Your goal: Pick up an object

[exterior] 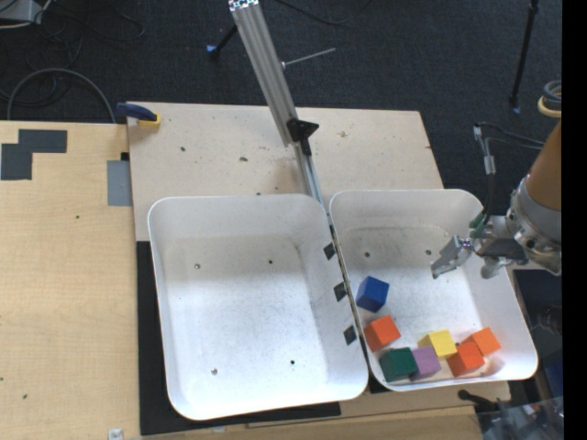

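Several small cubes lie in the right bin (pixel 404 209). A blue cube (pixel 371 293) sits alone near the bin's left wall. Toward the front edge are an orange cube (pixel 382 331), a green cube (pixel 398 364), a purple cube (pixel 426 361), a yellow cube (pixel 441 342), a red cube (pixel 465 357) and another orange cube (pixel 486 340). My gripper (pixel 470 262) hangs over the bin's right side, above and behind the front cluster. It is open, with nothing between its fingers (pixel 447 260).
The left bin (pixel 165 236) adjoins the right one along a shared wall. A slanted aluminium rail (pixel 271 73) rises from the back, between the bins. A blue and yellow clamp (pixel 138 114) sits at the bench's back left corner.
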Robot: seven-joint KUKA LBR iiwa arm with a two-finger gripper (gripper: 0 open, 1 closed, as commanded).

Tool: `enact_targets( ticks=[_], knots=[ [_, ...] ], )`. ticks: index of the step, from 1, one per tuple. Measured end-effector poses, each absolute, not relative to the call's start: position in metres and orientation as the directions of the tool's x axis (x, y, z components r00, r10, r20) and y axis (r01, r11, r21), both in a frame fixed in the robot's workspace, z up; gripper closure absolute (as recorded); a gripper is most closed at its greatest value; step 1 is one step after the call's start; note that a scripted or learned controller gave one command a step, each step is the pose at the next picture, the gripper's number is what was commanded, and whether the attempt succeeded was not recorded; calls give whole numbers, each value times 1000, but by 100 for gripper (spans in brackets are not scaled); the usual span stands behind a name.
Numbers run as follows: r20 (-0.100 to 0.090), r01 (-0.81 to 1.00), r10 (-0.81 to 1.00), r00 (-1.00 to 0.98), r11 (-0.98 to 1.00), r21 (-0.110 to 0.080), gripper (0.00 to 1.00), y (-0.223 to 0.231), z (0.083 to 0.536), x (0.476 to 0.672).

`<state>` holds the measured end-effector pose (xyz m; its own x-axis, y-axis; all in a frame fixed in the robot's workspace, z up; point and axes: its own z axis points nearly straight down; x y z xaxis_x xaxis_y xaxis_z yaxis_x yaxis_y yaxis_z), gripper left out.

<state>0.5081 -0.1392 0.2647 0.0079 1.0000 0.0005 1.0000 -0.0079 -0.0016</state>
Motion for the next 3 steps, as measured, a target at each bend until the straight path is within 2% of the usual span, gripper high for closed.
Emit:
enact_targets(
  ticks=[1,2,3],
  knots=[
    [-4,1000,1000,3,-3,7,0,-207,428,487],
    [-2,1000,1000,-2,2,3,0,-203,467,487],
    [-1,1000,1000,-2,2,1,0,-209,487,488]
  ],
)
